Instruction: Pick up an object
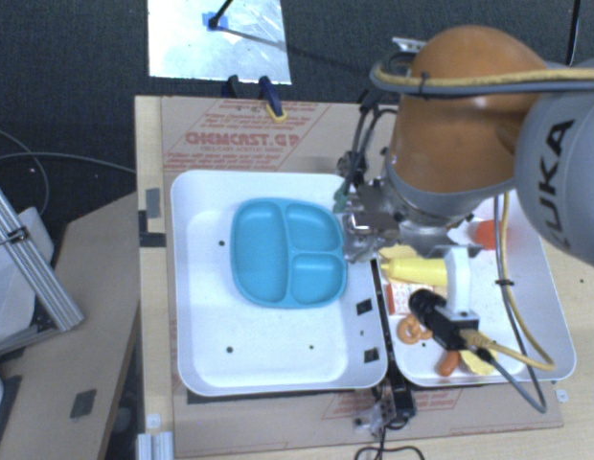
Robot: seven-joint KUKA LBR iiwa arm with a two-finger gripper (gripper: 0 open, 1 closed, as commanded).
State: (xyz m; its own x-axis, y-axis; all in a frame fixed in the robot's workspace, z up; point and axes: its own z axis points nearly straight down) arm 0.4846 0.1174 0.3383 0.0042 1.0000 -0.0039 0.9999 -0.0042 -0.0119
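Several small toy foods lie in the right bin [556, 338]: a yellow piece [417, 270] near its left wall, a pretzel-like brown piece [409, 330] below that, an orange-red piece [448, 362] at the near edge, and a red piece [483, 234] farther back. Over them hangs the claw [359, 220], at the wall between the bins; whether it is wide or narrow I cannot tell. A blue divided plate [285, 254] rests in the left bin [206, 353]. Both bins sit on cardboard [244, 132] on the tabletop [91, 266].
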